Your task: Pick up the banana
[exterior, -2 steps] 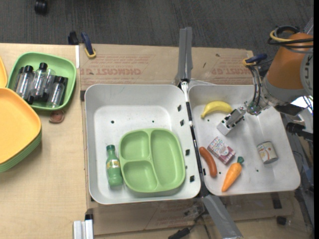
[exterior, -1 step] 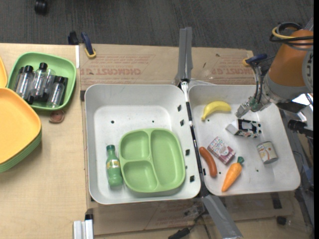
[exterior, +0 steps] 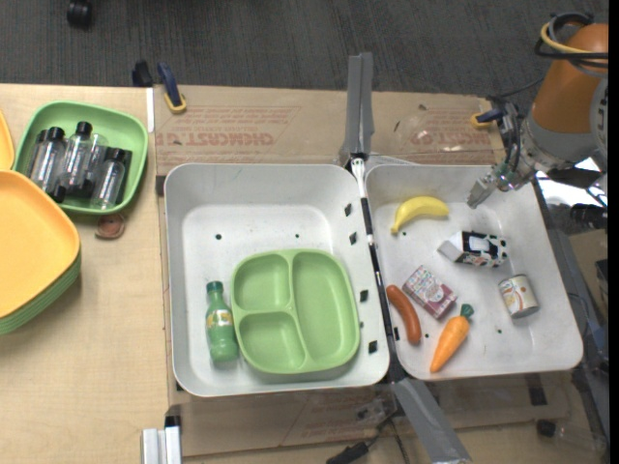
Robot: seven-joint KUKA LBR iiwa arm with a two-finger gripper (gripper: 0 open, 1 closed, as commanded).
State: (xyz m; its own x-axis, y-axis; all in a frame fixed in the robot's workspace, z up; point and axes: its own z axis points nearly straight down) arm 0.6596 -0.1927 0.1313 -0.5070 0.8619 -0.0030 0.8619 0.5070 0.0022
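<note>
So basically nothing's been grabbed yet. The banana (exterior: 420, 211) is lying flat on the floor of the right bin (exterior: 559, 309), up in its far-left part, close to the divider between the two bins. Nothing is touching it.

The end effector (exterior: 482, 193) hangs over the far-right part of that same bin, off to the right of the banana and apart from it, with open bin floor between them. Honestly I can't tell how it's set, it's too small and blurry from this angle. What I can say is there's nothing yellow in it, so no pickup.

Other stuff in the right bin: a small carton (exterior: 476, 248) just near-right of the banana, a pink packet (exterior: 429, 291), a can (exterior: 519, 296), a sausage (exterior: 404, 313) and a carrot (exterior: 450, 341) toward the near side. None of it crowds the banana, so access from above looks pretty free.

Left bin (exterior: 184, 259) has a green tray (exterior: 295, 309) and a bottle (exterior: 221, 321), not relevant.

My read: still the approach stage. What's left is sliding left over the banana, dropping down, closing and lifting. So pretty much the whole job.
</note>
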